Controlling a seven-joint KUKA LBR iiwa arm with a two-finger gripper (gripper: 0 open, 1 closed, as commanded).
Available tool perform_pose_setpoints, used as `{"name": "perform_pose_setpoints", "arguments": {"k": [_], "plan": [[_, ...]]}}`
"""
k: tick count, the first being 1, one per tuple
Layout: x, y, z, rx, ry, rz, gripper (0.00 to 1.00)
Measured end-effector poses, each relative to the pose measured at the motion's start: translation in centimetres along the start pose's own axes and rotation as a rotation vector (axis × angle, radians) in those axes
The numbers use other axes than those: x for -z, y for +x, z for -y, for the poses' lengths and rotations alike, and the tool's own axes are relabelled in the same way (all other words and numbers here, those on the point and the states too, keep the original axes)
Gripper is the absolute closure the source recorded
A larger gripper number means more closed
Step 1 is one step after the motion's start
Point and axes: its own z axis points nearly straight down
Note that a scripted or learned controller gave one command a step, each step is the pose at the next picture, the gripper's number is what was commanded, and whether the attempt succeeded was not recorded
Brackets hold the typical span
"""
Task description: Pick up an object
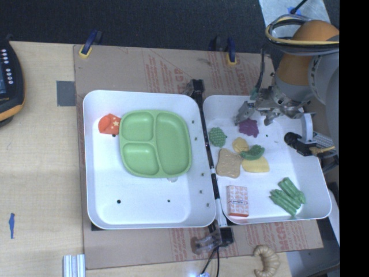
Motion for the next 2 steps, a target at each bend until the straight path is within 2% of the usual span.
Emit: {"name": "perform_pose_setpoints", "arguments": {"k": [1,2], "plan": [[-2.2,-0.4,0.0,-0.007,-0.002,-0.001,0.0],[-0.9,-0.4,-0.1,-0.006,-0.004,-0.001,1.0]]}}
